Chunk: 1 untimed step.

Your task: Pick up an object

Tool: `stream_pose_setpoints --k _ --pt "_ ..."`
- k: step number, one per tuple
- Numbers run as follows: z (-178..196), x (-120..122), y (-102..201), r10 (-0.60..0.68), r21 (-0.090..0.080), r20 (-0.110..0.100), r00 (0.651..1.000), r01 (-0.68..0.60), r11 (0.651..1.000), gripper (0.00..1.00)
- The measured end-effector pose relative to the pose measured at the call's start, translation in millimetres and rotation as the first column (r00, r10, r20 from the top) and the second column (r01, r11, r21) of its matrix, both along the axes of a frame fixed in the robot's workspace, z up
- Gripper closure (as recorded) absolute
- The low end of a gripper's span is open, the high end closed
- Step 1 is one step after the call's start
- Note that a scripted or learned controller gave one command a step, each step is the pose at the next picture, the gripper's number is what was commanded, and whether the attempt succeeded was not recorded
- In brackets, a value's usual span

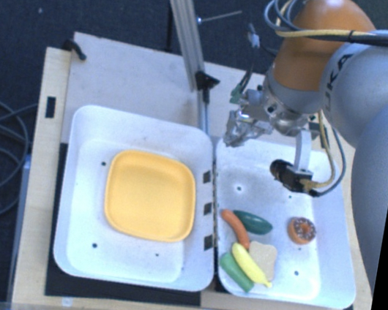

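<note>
The right bin holds several toy foods near its front. An orange carrot lies beside a dark green vegetable. A yellow banana rests across a beige bread slice, with a green piece at its left. A round brown-orange piece sits apart to the right. My gripper hangs over the back left corner of the right bin, well behind the foods and apart from them. Nothing shows in its grasp.
A yellow square plate lies in the left bin. A slanted metal post rises behind the divider between the bins. The grey arm with its orange band and cables crowds the back right.
</note>
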<state>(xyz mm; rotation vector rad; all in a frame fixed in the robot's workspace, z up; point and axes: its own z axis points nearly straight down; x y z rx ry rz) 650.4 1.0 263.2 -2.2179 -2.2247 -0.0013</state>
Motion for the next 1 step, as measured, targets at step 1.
stream_pose_setpoints --k 1 --pt "2.7 -4.2 51.7 0.0 0.0 0.0 1.0 0.0 1.0 1.0"
